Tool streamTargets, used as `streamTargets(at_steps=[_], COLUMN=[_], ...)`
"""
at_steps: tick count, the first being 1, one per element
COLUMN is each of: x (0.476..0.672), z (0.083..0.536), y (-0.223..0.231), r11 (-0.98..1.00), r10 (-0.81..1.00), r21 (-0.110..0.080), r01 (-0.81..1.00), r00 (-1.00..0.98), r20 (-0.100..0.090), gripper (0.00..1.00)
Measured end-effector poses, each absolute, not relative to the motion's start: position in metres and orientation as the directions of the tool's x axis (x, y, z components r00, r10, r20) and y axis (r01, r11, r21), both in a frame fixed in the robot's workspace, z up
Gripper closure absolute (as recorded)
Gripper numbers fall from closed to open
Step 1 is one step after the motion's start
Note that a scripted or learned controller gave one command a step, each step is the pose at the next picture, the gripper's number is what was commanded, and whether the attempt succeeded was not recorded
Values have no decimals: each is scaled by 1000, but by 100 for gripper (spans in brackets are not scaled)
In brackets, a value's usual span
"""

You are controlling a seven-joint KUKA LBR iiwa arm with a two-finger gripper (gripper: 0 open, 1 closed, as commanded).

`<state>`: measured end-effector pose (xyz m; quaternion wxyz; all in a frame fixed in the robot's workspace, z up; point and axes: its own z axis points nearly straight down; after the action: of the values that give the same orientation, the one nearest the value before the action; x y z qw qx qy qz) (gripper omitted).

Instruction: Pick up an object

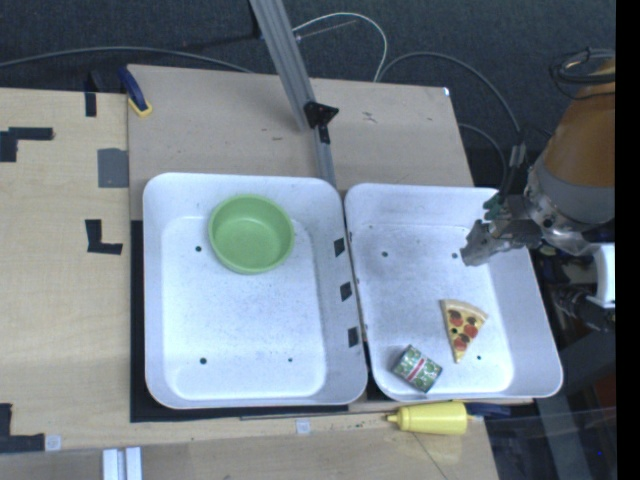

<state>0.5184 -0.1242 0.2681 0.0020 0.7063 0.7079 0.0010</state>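
Observation:
In the right bin [400, 223] a toy pizza slice [461, 328] lies toward the front right, and a small green can [416, 367] lies on its side at the front edge. A green bowl [251, 233] sits in the back of the left bin [180, 298]. My gripper [478, 248] hangs over the right bin's back right part, above and behind the pizza slice, with nothing seen between its fingers.
A yellow mustard bottle [432, 418] lies on the bench just in front of the right bin. A grey pole [285, 53] slants down to the gap between the bins. Cables run across the bench behind the right bin.

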Motion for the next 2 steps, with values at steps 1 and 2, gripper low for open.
streamTargets(at_steps=[1,2], x=[528,530], z=[252,253], y=[-68,-22], r11=[7,6], r10=[1000,1000], r21=[-3,-2], r01=[1000,1000], r00=[-7,-6], r20=[1,1], gripper=[100,100])
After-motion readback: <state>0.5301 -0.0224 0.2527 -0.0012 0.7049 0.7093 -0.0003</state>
